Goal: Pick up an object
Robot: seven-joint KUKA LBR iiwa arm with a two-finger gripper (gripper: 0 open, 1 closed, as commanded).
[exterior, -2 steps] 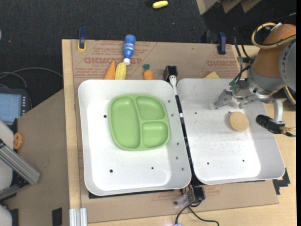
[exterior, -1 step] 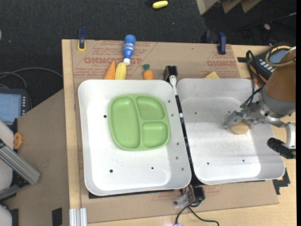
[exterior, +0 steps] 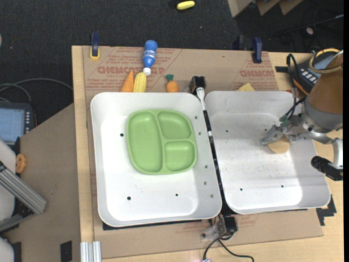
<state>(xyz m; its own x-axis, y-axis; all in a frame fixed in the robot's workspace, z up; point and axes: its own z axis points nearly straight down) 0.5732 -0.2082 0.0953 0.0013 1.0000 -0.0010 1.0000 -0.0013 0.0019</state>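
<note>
While hand (exterior: 277,135) hangs low in right bin (exterior: 256,195), small tan object (exterior: 279,146) lies on bin floor just under its tips, near right wall. Whether hand is spread or pressed together: cannot tell, and no grip visible. To do step well: centre tips over tan piece, descend square to floor, squeeze firmly, lift straight. Green divided plate (exterior: 161,141) sits in left bin (exterior: 109,162), well apart.

Cardboard sheet (exterior: 180,59) bears faint red "CHEMCAST" print.
</note>
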